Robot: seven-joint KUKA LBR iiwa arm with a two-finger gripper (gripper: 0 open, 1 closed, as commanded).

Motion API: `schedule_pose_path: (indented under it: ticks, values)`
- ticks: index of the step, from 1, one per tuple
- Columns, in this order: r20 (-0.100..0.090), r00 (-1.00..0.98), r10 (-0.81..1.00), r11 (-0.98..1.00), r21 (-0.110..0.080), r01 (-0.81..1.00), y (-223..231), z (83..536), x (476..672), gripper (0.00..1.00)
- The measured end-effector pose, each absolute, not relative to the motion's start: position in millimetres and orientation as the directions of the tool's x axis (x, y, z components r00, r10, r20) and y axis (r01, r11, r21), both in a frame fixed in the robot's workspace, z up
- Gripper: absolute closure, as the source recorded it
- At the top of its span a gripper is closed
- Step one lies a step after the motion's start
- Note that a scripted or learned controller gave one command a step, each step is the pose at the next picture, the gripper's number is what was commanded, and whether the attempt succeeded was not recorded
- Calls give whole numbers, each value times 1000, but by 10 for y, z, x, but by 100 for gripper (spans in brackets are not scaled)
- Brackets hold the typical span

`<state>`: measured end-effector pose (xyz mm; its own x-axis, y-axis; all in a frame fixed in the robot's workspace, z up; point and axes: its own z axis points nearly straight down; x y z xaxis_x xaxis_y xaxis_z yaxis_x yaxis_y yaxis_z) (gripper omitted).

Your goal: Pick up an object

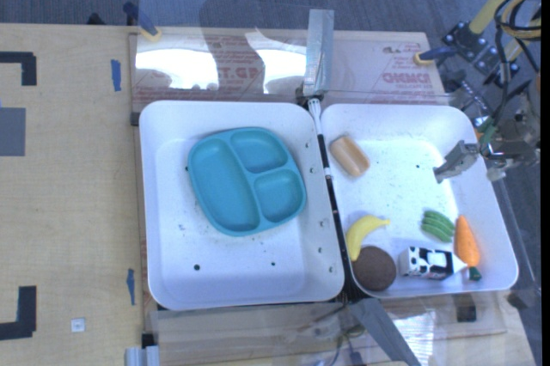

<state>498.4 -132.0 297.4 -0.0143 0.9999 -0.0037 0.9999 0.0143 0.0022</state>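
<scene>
Camera view: banana [364, 233] beside brown ball [375, 267]

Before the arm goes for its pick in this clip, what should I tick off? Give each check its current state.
1. Objects sit in the right bin: ok.
2. Bread roll lies apart from the rest: ok.
3. Banana free of the brown ball: not ok, they touch.
4. Carrot clear of the bin wall: not ok.
5. End effector above the right bin: ok.
6. End effector holds nothing: cannot tell.
</scene>
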Motion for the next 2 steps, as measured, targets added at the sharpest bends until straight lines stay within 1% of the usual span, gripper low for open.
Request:
schedule_pose_path:
  ticks: [1, 2]
  values:
    - [2, -45, 999, 45, -11, 999, -1824, 1576, 4758, 0]
    - [9, -142, 990, 142, 5, 990, -2111, 949, 4830, 0]
